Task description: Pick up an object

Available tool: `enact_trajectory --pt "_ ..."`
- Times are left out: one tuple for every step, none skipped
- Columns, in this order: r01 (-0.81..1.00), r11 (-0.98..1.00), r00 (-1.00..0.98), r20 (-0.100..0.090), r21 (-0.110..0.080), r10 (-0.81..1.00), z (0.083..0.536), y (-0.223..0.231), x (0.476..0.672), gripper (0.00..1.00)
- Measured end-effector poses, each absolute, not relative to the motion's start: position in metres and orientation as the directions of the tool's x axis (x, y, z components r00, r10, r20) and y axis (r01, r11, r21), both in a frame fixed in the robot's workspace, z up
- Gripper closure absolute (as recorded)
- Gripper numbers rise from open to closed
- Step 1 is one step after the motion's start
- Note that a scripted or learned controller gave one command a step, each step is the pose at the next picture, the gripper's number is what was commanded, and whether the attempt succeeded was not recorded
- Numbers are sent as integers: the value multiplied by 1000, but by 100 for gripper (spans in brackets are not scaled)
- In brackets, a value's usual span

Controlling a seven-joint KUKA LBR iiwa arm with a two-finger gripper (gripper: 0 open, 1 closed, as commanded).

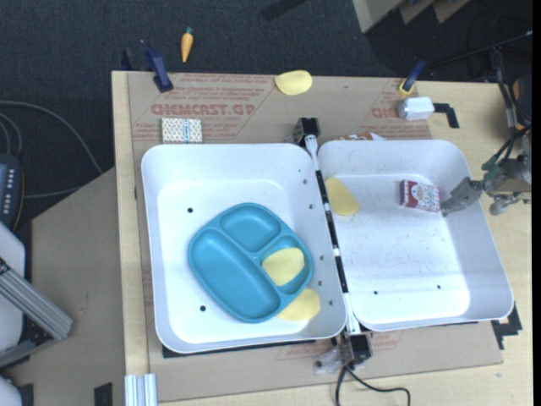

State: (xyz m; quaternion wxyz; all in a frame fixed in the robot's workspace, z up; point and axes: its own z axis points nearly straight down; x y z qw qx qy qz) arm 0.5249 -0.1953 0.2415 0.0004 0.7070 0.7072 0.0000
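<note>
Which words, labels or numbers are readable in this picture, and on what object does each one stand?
"CHEMCAST GP", red print, partly blurred: on the brown board behind the left bin.
The same red print repeats, too blurred, behind the right bin.
Red and white packet: print too small to read.

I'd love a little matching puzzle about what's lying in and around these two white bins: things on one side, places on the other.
Things:
1. blue tray
2. red-and-white packet
3. small orange carrot
4. gripper

Places:
A. on the dark floor beyond the bench
B. in the left bin
C. at the right bin's right wall
D. in the right bin, near its far wall

Pairs: 1-B, 2-D, 3-A, 4-C
</note>
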Motion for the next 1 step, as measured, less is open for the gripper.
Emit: enact_trajectory --pt "1000 1 -1 2 -4 1000 136 -191 572 0"
